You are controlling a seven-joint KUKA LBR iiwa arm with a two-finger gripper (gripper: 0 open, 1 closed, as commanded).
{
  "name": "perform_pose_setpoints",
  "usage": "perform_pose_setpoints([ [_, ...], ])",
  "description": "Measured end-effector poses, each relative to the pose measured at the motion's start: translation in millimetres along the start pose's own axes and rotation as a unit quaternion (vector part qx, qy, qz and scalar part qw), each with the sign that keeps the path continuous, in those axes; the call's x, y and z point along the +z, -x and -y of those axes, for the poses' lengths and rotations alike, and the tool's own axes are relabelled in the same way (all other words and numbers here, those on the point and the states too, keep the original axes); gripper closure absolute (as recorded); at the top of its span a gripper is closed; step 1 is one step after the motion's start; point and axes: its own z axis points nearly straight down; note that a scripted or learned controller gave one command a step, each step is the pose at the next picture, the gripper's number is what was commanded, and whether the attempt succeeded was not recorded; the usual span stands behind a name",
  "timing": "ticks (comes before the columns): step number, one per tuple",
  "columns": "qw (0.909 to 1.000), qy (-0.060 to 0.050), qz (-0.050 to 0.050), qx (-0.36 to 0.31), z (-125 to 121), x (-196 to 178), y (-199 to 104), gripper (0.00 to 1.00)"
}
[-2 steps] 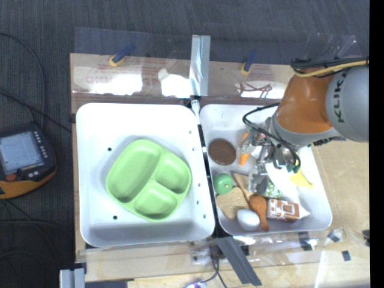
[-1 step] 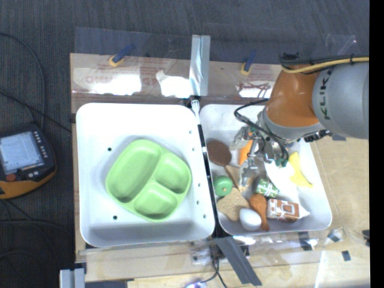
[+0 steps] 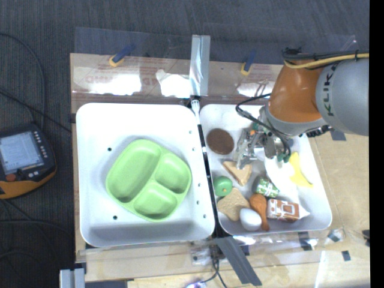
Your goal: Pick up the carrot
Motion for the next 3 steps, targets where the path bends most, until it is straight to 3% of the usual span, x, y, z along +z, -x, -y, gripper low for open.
perform_pose_setpoints([
  [1,0.9751,0.006,-0.009,-0.222,7.4,-134.8,-9.8,1.00],
  [2,0.9665,0.005,-0.009,-0.257,55.5,-240.9,-37.2,1.00],
  [3,0.9660,0.008,-0.013,-0.258,53.2,-235.9,-37.8,0.00],
])
